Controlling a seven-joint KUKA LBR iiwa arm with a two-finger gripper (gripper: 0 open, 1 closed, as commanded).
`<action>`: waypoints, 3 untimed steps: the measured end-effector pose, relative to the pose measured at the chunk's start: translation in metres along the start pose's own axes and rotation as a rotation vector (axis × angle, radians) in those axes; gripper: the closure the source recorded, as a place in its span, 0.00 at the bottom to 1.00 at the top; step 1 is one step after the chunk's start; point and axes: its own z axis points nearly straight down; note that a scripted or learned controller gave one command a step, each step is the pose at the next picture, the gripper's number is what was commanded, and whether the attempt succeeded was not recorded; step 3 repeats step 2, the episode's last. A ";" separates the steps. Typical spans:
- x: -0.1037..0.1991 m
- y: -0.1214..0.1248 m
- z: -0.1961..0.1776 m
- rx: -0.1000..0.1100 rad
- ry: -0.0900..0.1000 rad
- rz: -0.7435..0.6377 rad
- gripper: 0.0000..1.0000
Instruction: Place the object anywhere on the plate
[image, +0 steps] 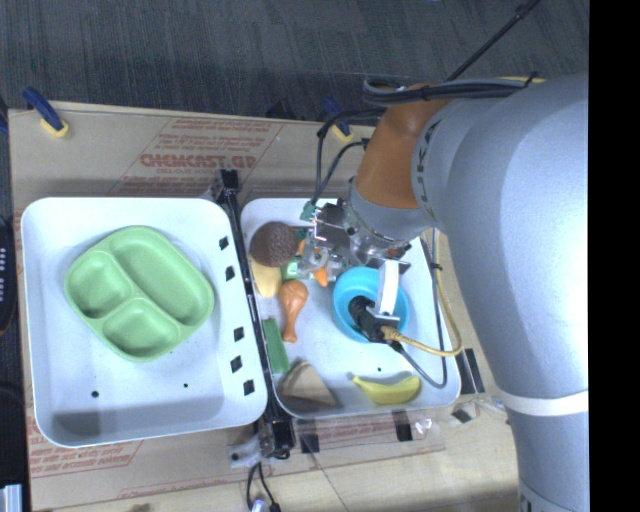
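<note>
A light green divided plate (140, 290) lies in the left bin (50, 400). Toy foods crowd the right bin (440, 385). Among them are a brown round piece (272, 242), a chicken drumstick (292, 305), a banana (385, 387) and a tan wedge (305, 385). My gripper (318, 248) is low in the upper part of the right bin, between the brown piece and a blue cup (352, 300). Small orange and green bits (318, 272) show right at its tip. The wrist hides whatever lies under it.
The grey arm with its orange band (400, 150) covers the right side of the right bin. A black divider with clips (245, 300) runs between the two bins. A yellow cable (430, 350) loops beside the blue cup.
</note>
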 end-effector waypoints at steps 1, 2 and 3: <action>0.069 0.016 -0.012 -0.008 0.002 -0.016 1.00; 0.066 0.016 -0.012 -0.007 -0.001 -0.014 0.00; 0.066 0.016 -0.012 -0.007 -0.001 -0.014 0.00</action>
